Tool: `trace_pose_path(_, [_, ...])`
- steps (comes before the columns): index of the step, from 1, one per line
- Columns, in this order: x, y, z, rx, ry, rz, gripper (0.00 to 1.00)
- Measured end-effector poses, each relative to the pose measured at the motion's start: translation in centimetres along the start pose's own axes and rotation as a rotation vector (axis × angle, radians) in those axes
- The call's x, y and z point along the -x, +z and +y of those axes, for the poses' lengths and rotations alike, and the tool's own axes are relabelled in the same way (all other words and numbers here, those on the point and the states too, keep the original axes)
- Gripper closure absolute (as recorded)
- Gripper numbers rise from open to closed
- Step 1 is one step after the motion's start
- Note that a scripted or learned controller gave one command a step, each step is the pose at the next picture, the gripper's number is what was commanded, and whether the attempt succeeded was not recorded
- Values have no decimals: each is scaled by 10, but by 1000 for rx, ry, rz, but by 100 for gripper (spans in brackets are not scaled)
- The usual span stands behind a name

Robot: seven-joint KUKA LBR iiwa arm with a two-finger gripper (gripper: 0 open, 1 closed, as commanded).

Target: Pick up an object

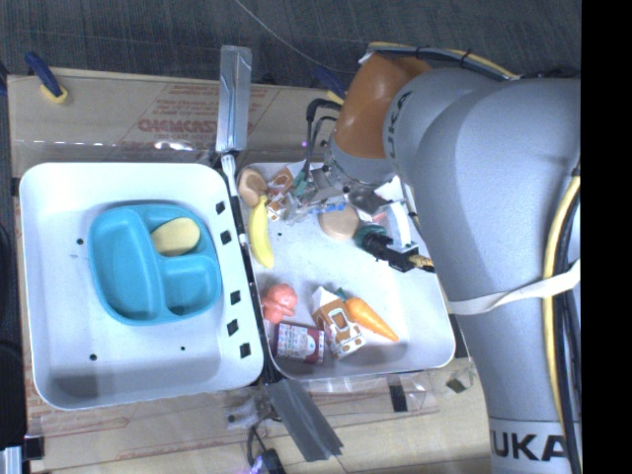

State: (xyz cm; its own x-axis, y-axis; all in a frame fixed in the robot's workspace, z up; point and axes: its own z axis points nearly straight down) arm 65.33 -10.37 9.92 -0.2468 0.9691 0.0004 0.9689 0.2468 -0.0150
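My gripper (301, 194) reaches down into the far left part of the right bin (425, 339), under the grey arm with its orange band. It hovers over a cluster of small items near the bin's back wall. A yellow banana (260, 233) lies just left of it along the bin's left wall. A tan round piece (340, 223) sits just right of the gripper. A small brown item (253, 183) lies in the back left corner.
The left bin (49, 265) holds a blue divided tray (128, 265) with a yellow lemon-like item (176, 236) in it. Toward the right bin's front lie a pink fruit (279, 301), a small carton (337, 326), a carrot (371, 319) and a red packet (296, 343).
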Motion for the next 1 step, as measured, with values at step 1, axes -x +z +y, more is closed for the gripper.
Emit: trace_pose_path(1, [0, 1, 0, -2, -1, 0, 0])
